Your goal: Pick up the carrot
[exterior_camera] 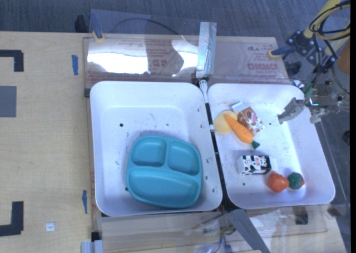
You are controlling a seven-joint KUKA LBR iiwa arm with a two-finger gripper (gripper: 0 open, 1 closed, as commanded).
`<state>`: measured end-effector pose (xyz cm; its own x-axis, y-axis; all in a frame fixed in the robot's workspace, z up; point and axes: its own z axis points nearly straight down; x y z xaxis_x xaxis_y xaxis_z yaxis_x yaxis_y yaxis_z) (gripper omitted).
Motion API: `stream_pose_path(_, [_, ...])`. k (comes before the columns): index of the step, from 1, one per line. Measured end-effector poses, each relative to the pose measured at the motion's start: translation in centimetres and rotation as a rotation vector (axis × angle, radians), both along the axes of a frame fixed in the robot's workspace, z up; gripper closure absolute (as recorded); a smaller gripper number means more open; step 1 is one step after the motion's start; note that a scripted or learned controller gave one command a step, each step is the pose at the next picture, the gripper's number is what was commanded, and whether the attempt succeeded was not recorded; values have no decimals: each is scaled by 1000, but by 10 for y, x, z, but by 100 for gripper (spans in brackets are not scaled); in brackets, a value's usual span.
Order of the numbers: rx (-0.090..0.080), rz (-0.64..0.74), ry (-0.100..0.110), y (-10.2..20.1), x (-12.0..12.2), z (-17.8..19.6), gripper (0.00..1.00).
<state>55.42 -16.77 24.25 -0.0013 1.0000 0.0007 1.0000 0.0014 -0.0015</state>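
Tomato (277, 182) sits nearest, at 5 o'clock in the right bin (311, 157). Carrot (241, 129) lies at 10 o'clock, touching a lemon (223, 122); likely light, stiff, slick, best pinched mid-body. Gripper (297, 107) at 2 o'clock, fingers apparently spread, holding nothing.

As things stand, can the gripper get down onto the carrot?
Probably yes. The gripper hangs over the right bin's far right side, with bare floor between it and the carrot. A yellow piece and a small carton press against the carrot, crowding the grasp.
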Motion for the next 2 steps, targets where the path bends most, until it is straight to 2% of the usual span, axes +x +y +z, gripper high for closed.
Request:
stream_pose_path(1, [4, 30, 16, 55, 5, -147, 0])
stream_pose_path(2, [-7, 181, -14, 72, 50, -153, 0])
